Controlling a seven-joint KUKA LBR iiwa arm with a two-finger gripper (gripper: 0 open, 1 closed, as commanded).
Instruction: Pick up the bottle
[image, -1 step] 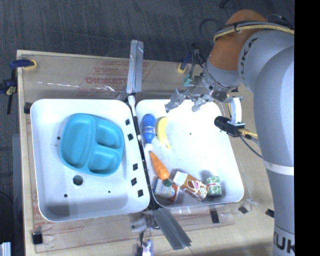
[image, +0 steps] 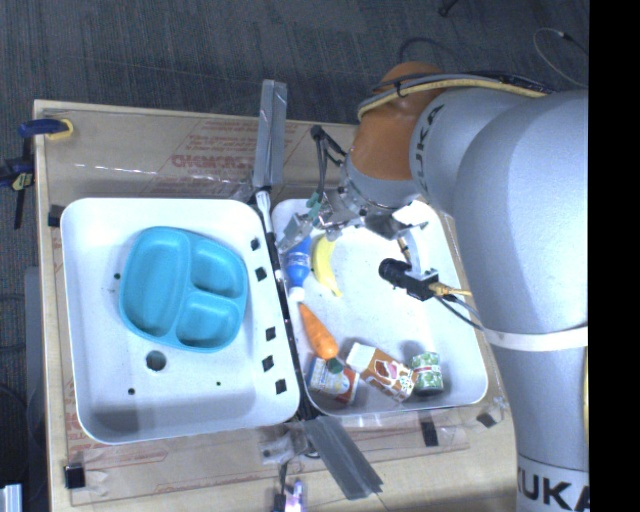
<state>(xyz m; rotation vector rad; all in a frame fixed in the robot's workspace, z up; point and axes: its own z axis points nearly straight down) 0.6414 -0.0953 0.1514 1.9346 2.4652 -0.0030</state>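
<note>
The bottle (image: 297, 268) is small and clear with a blue label. It lies along the left wall of the right bin (image: 455, 300), just left of a yellow banana (image: 326, 264). My gripper (image: 306, 226) is low over the bin's far left corner, directly above the bottle's upper end and close to it. The wrist and the orange band (image: 385, 140) cover the gripper from above, and its tip merges with the bottle's top, so contact is unclear.
Also in the right bin are a carrot (image: 319, 332), a small jar (image: 331, 378), a juice carton (image: 386, 372) and a green can (image: 427, 372) near the front wall. The left bin (image: 90, 380) holds a blue compartment tray (image: 185, 288). A divider ridge (image: 275, 320) separates the bins.
</note>
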